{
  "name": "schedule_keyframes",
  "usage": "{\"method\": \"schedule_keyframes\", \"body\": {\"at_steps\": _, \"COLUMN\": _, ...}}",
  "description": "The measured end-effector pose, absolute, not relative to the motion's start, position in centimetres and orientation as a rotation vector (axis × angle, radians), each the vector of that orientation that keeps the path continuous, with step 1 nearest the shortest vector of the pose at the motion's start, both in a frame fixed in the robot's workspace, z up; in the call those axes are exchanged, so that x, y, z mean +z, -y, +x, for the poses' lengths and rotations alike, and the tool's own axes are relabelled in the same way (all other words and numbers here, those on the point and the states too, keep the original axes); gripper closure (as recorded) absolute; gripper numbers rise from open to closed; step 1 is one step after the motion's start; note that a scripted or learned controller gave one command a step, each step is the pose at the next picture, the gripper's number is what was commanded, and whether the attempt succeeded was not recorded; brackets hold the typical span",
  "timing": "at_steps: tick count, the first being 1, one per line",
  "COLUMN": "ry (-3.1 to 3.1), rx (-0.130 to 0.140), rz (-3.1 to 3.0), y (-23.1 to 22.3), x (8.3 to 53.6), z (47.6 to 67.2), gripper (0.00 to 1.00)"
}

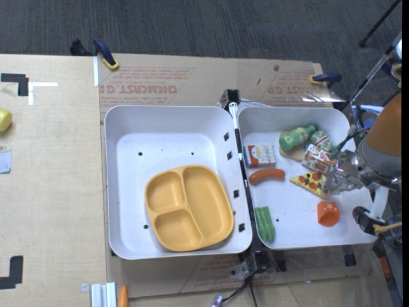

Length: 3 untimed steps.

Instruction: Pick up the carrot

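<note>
Landmark: one yellow divided plate (189, 207) in the left bin (121, 171)
Right bin (291, 235): near to far right of the plate, one green vegetable (264, 224); one orange cup (328, 213); one carrot (267, 175); one pizza slice (309, 183); one small carton (260, 154); one green bottle (298, 137)
Arm: one, enters far right of the plate; gripper (333, 176) low over the pizza slice, clear of the carrot; grip state cannot be told

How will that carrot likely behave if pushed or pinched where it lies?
The carrot looks like a short, smooth toy cone, so probably stiff and light. Its round, tapered sides may let it roll in a curve or slip out of a pinch. It lies near the right bin's front wall, which could stop it.
</note>
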<state>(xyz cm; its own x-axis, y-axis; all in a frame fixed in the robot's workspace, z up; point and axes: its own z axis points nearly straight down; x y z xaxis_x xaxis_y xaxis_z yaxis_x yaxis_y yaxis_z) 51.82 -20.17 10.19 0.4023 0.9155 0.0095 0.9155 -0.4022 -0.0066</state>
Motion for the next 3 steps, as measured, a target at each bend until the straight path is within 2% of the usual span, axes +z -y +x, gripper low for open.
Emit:
{"method": "schedule_keyframes", "body": {"at_steps": 1, "ry": 1.71, "rx": -0.003, "rz": -2.616, "y": 20.0, "x": 9.9, "z": 51.7, "gripper": 0.0}}
{"method": "schedule_keyframes", "body": {"at_steps": 2, "ry": 1.404, "rx": 0.004, "rz": -2.807, "y": 14.6, "x": 9.1, "z": 51.3, "gripper": 0.0}}
{"method": "schedule_keyframes", "body": {"at_steps": 3, "ry": 1.41, "rx": 0.007, "rz": -2.805, "y": 14.6, "x": 9.9, "z": 51.4, "gripper": 1.0}}
